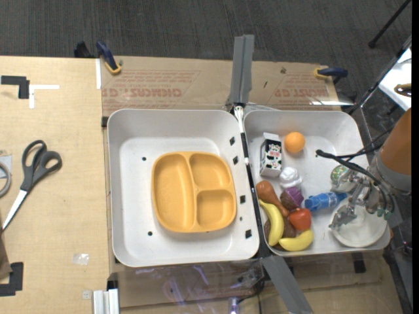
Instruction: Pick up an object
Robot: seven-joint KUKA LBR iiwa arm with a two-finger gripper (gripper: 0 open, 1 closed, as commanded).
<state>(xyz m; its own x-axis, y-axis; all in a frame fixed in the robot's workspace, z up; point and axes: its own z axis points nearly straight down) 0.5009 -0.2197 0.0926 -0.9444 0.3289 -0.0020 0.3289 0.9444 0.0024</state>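
**Spotter:** Your hand [350, 209] sits low in the right white plastic bin [327, 120], near its right wall, reaching in from the right. You can see metal fingers [342, 216] pointing down and left over a clear round plastic lid or dish [359, 233], but I cannot tell whether they are open or closed; nothing shows plainly between them.

**Operator:** Where are the things to pick?

**Spotter:** All in that right bin. You have a blue plastic bottle [321, 201] lying on its side just left of the hand, its end close to the fingers. Left of it stands a small purple bottle with a white cap [291, 187]. A red tomato-like ball [300, 219] rests below those, touching a yellow plastic banana [281, 231] that curves along the bin's lower left corner. A brown drumstick-shaped toy [269, 193] lies beside the banana's upper end. Further up you see a white carton with black cow spots [271, 154] and, just right of it, an orange ball [294, 142].

**Operator:** And the other bin?

**Spotter:** Your left white bin [124, 195] holds a yellow three-compartment plastic plate [194, 191]. On the wooden worktop [59, 195] to the left lie black-handled scissors [33, 169], well apart from both bins.
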